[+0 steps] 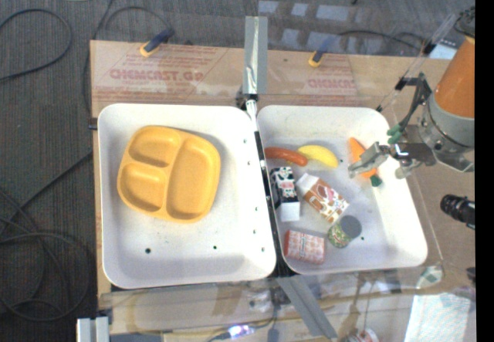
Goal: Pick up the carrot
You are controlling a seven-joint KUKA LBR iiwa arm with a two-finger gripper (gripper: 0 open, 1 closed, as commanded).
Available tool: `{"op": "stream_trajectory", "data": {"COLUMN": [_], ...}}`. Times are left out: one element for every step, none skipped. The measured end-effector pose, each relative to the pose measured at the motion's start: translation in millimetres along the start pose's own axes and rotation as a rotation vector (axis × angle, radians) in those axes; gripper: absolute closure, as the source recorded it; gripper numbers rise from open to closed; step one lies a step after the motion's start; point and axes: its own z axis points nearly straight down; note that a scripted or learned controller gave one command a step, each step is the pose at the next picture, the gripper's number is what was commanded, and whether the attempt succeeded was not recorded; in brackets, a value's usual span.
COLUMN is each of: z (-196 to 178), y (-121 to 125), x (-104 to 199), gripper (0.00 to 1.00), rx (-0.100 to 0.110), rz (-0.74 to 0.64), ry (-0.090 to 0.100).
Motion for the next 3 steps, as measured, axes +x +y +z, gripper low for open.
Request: {"op": "stream_trajectory", "data": {"z": [112.0, 184.1, 128.0], "y": [52.9, 93.2, 84.0], "x": [-78.9, -67.5, -81.0], "gripper": [0.00, 0.00, 0.00], "rx": [0.000, -0.007, -0.003], "rz": [0.004, -0.025, -0.245], "ry": [-0.001, 0.005, -0.003]}}
